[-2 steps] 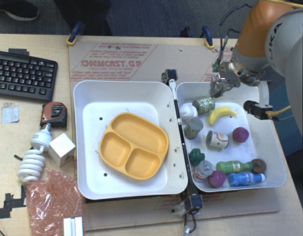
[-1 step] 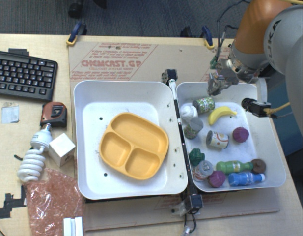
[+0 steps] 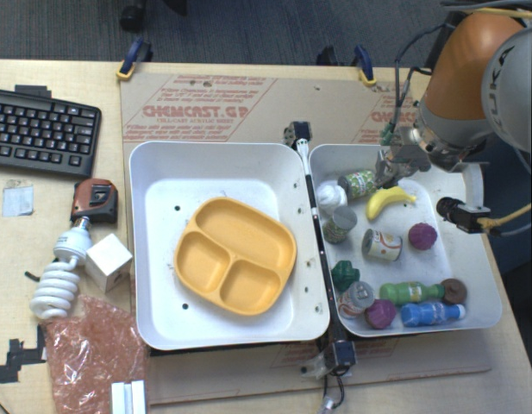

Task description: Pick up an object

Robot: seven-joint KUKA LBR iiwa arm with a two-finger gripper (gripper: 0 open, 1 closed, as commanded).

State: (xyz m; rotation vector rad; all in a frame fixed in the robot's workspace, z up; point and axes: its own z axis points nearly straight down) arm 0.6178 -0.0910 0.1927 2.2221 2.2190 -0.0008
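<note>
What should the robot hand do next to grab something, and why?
Probably drop a little lower, straight down. The gripper hangs over the right bin, above the banana and a small can, with nothing seen between its fingers.

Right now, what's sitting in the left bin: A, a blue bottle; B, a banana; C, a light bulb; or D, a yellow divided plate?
D: the yellow divided plate lies alone in the left bin, while the banana and blue bottle are in the right bin.
</note>
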